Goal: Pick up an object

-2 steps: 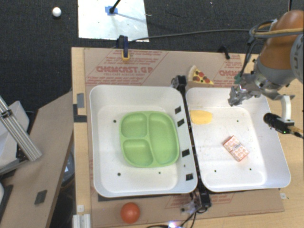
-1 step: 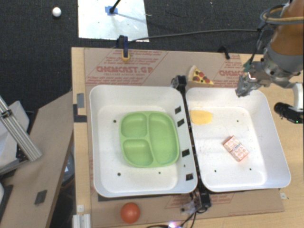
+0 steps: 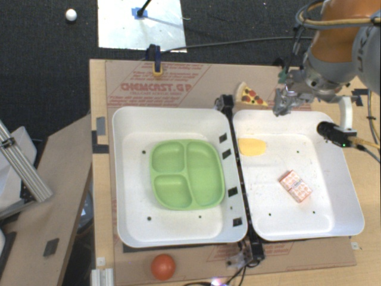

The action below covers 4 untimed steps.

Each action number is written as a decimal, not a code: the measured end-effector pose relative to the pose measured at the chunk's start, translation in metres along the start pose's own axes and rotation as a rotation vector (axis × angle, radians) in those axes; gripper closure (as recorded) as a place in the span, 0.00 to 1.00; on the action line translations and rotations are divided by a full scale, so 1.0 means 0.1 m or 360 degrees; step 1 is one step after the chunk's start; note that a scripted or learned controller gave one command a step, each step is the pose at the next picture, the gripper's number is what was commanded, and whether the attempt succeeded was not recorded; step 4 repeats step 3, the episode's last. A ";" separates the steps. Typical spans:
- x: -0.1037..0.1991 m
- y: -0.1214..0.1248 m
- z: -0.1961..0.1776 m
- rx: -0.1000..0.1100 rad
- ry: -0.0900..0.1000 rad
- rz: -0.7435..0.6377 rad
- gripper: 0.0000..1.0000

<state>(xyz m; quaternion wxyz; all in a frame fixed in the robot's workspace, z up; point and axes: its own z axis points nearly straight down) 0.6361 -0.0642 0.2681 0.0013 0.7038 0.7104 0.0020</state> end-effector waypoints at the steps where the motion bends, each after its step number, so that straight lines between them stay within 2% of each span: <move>1: 0.60 0.09 0.17 0.0005 0.0001 -0.0001 1.00; 3: 1.72 0.25 0.24 0.0003 0.0000 0.0002 1.00; 4: 1.72 0.25 0.24 0.0003 0.0000 0.0002 1.00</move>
